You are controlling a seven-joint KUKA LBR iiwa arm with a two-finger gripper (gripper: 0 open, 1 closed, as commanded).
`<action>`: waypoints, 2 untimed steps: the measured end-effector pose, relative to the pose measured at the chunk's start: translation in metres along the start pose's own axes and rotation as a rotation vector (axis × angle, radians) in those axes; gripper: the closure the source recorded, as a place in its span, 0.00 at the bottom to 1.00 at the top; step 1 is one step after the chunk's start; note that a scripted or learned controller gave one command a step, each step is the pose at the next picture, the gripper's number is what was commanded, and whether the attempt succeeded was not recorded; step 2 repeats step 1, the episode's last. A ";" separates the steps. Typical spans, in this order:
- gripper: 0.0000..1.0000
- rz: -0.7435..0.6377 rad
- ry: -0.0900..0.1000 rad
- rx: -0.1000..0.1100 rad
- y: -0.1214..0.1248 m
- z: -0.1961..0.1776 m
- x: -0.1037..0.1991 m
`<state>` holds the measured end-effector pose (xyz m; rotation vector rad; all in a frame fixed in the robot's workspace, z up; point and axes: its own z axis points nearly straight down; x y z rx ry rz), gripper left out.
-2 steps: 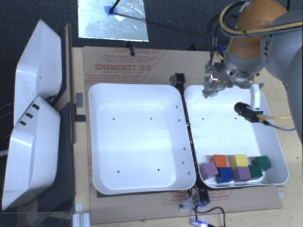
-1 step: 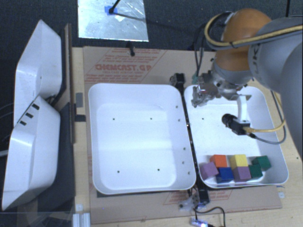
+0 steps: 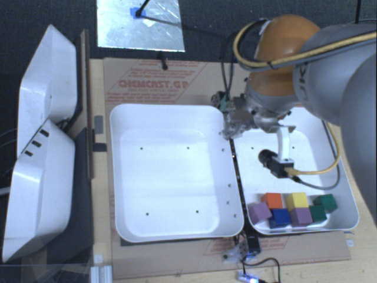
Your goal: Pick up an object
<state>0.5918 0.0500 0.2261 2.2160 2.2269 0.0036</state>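
Camera view, read from the left. Well left of the hand [image 3: 234,121], off the bench, two white shells [image 3: 44,152], one next to the other. Up and left of the hand, a silver sheet [image 3: 140,16] on dark ground beyond the cardboard [image 3: 153,82]. Just left of the hand, left bin [image 3: 171,175], white, flat on the cardboard. Hand itself over the seam between the two bins, by the far end of the left bin's right rim; cannot tell whether wide or narrow. Above and right of it, arm [image 3: 341,69], grey with orange band [image 3: 285,37], coming in from the right. Right of the hand, right bin [image 3: 309,149]. Blocks well apart from the hand, below and right of it, packed along that bin's near wall. Purple block [image 3: 259,211] leftmost. Next, orange block [image 3: 273,200] with blue block [image 3: 280,217] touching in front. Then yellow block [image 3: 298,200] with second purple block [image 3: 302,216] in front. Then green block [image 3: 318,213] and, farthest right, other green block [image 3: 326,203]. All clear of the hand.
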 end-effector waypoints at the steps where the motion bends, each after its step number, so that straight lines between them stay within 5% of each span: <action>1: 1.00 0.001 -0.001 0.001 -0.023 -0.008 0.041; 2: 1.00 0.001 -0.001 0.001 -0.023 -0.008 0.041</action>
